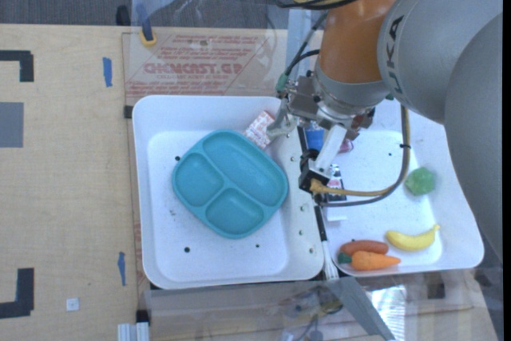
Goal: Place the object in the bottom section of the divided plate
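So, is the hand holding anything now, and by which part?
It cannot be told. A small pink and white packet sits right at the hand, beside the blue plate, but no clear hold shows.

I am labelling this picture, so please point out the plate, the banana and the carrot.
plate (231, 186): camera view, on its bare middle where the dividers meet.
banana (412, 239): camera view, on the middle of its curved body.
carrot (374, 260): camera view, on the middle of its orange body.

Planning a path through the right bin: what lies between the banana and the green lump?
Nothing. In the camera view, only bare white bin floor separates the banana from the green lump.
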